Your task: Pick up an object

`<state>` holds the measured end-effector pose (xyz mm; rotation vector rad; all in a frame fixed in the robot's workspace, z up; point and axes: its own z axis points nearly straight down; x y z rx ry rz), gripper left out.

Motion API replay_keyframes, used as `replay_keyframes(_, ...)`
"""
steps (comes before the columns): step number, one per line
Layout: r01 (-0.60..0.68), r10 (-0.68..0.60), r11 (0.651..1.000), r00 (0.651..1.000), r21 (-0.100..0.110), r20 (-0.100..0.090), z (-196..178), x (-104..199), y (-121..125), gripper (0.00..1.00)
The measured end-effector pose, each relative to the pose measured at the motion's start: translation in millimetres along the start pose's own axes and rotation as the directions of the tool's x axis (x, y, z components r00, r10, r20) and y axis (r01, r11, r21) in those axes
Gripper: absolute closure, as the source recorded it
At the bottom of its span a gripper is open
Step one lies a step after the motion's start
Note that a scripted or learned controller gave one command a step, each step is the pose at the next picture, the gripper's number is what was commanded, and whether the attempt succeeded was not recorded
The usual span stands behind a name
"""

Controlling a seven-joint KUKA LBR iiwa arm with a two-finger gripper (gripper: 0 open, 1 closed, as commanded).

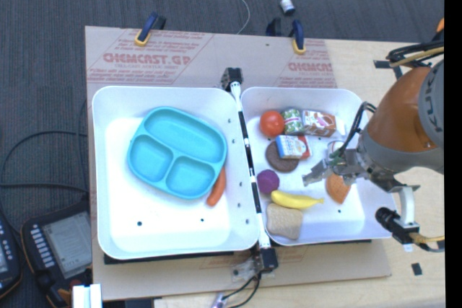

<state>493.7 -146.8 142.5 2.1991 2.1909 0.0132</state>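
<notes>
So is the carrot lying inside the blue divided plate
No, the carrot lies on the left bin's white floor, against the outer edge of the blue divided plate.

Toys crowd the right bin (253, 101): tomato (272, 123), banana (295, 200) and bread (284, 221) lie close together. In the left bin (101, 155), bare floor rings the blue plate (176, 152) and carrot (216, 190).

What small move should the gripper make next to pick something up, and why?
Probably lower a little and shut: the gripper hovers in the right bin, with the banana just below-left and an orange piece beside it; nothing shows between its fingers.
</notes>
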Motion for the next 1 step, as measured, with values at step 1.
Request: replay_keyframes(1,0.002,-0.002,1.0,1.0,0.027,-0.017,54.0,34.5,-10.3,0.0)
